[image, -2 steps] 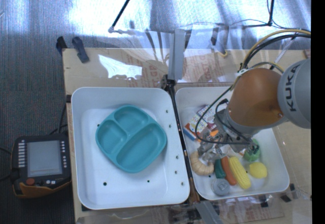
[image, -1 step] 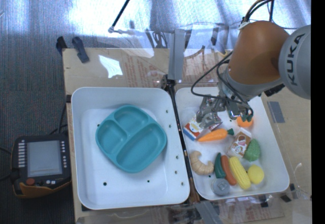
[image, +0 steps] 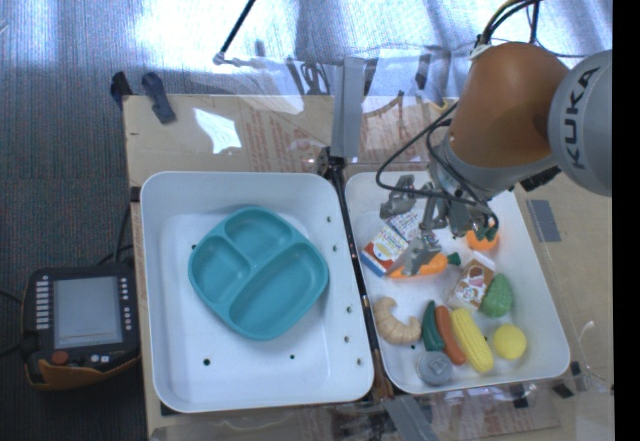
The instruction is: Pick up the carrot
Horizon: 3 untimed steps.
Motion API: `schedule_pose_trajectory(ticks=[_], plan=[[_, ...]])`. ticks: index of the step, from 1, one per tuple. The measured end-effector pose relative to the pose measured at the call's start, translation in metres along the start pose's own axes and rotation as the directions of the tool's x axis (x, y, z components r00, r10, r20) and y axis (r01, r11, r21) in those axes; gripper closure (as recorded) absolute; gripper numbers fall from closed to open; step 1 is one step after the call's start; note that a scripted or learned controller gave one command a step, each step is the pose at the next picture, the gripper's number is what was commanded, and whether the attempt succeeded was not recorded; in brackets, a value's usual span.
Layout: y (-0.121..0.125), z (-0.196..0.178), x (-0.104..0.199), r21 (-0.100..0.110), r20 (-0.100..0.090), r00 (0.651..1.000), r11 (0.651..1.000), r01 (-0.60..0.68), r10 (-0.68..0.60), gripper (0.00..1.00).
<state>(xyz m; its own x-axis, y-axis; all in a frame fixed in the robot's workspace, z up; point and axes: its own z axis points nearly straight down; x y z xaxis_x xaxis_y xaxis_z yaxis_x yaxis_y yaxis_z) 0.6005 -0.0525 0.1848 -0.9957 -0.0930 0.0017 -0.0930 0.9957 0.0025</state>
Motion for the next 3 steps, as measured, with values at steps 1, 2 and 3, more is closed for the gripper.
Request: schedule_pose_trajectory(ticks=[1,2,3], plan=[[-0.044,0.102,0.043,0.000,-0.006,0.997,0.997,-0.081,0.081,0.00],[-0.043,0.095,0.041,-0.003,-0.007,0.997,0.997,-0.081,0.081,1.00],[-0.047,0.067,0.082,0.000,-0.001,0.998,0.998,-0.056,0.056,1.00]])
